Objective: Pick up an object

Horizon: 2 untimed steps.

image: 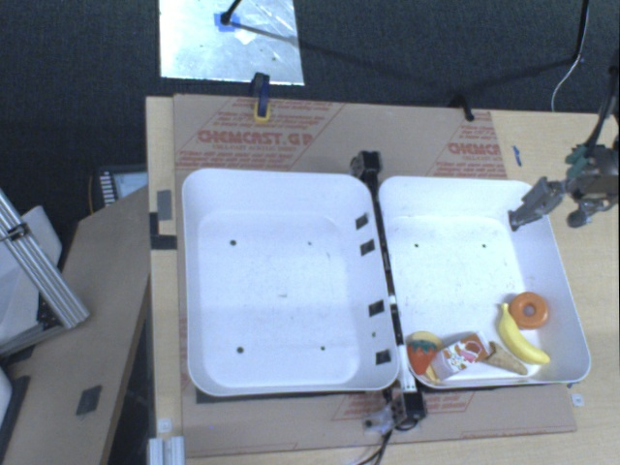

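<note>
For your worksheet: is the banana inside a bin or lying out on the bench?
Inside. The banana lies in the right bin, near its front right corner, beside the orange ring and within the white rim.

Robotics lab: white bins (281, 187) on bench (320, 129), aluminium framing (39, 274).

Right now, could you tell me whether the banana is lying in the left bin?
No, the banana lies in the right bin, near its front right corner beside the orange donut.

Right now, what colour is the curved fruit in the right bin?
Yellow: the banana, clearest in the camera view.
</note>
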### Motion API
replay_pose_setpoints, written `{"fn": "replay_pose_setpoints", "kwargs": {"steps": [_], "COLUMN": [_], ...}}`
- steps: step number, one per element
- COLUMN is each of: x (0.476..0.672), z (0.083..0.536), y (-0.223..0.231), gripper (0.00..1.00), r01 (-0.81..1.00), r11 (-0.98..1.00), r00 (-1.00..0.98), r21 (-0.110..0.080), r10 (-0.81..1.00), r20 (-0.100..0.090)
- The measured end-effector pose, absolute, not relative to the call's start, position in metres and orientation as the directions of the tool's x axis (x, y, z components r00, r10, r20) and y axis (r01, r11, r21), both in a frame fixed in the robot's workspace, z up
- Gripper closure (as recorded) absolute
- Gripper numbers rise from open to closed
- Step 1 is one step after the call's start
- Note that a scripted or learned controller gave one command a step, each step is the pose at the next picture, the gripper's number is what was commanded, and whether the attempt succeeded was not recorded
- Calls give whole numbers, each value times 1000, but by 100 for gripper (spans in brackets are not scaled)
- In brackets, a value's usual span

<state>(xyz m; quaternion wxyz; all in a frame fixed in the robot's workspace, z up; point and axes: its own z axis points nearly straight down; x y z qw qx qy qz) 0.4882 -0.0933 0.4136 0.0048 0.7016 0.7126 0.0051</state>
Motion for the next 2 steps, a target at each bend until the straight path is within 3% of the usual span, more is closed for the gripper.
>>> {"fn": "replay_pose_setpoints", "kwargs": {"steps": [1,2], "x": [492,486], "z": [498,537], "y": [22,78], "gripper": [0,0], "r01": [1000,1000], "r11": [18,11], "r00": [-18,-11], "r21": [13,7], "r10": [1000,1000], "r20": [3,3]}}
